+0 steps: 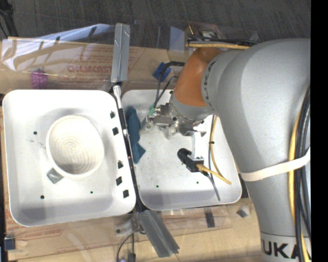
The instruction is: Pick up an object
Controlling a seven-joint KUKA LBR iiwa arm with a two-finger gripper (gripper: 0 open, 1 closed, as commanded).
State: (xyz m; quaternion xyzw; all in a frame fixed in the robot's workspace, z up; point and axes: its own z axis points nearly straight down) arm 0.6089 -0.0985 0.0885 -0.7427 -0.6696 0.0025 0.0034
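blue cloth [134, 135] lies bunched against the right bin's [153, 195] left wall, so my claw [163, 119] hovers just beside it, low over the floor, perhaps to reach it.

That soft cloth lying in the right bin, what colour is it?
Blue, seen in the camera view: the cloth lies along the right bin's left wall.
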